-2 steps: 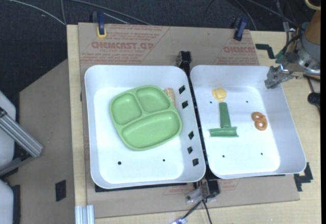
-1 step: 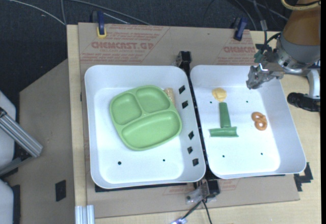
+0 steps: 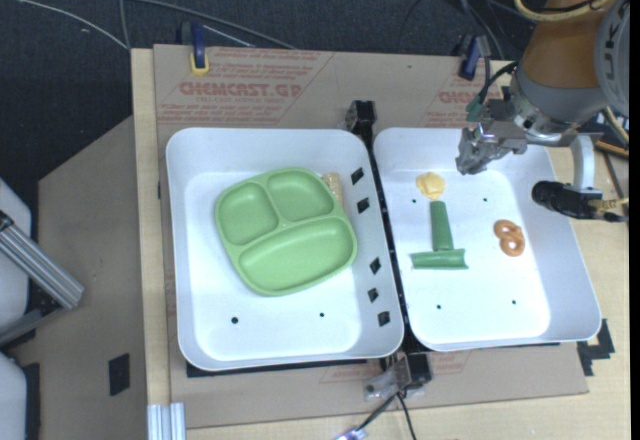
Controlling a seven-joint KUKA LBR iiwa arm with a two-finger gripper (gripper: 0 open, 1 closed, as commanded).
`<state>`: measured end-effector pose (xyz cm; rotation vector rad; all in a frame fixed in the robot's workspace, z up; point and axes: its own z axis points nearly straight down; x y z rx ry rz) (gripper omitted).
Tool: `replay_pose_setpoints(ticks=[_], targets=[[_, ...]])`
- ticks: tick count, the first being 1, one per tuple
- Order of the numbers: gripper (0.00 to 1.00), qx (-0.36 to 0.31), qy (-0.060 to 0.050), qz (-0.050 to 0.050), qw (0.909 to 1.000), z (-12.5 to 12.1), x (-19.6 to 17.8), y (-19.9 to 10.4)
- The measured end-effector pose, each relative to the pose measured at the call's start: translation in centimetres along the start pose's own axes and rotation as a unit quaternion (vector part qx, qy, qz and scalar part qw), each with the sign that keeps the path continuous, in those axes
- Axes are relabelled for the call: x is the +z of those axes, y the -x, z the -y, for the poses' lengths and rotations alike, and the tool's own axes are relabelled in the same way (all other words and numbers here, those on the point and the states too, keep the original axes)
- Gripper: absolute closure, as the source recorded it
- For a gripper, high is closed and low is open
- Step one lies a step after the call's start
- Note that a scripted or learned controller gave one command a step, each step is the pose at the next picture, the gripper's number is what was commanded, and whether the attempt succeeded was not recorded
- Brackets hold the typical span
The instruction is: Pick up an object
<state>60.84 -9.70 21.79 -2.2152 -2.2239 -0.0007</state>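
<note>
My gripper [image 3: 473, 160], finger state unclear, hovers; yellow piece [image 3: 430, 185] at 8 o'clock. Centre over it before descending.

Bench [image 3: 250, 78] topped with brown cardboard sheet, red print along far edge. Two shallow white bins sit directly on it, side by side, touching at middle: left bin [image 3: 200, 308], right bin [image 3: 545, 313]. Blue clamps [image 3: 200, 46] grip far edge near both far corners.
</note>
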Motion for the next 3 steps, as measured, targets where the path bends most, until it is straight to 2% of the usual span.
replay_pose_setpoints(ticks=[1,3], targets=[[1.0,0.0,0.0,0.0,1.0,1.9,-0.9,-5.4],[1.0,-0.001,-0.001,0.0,1.0,4.8,0.6,-15.5]])
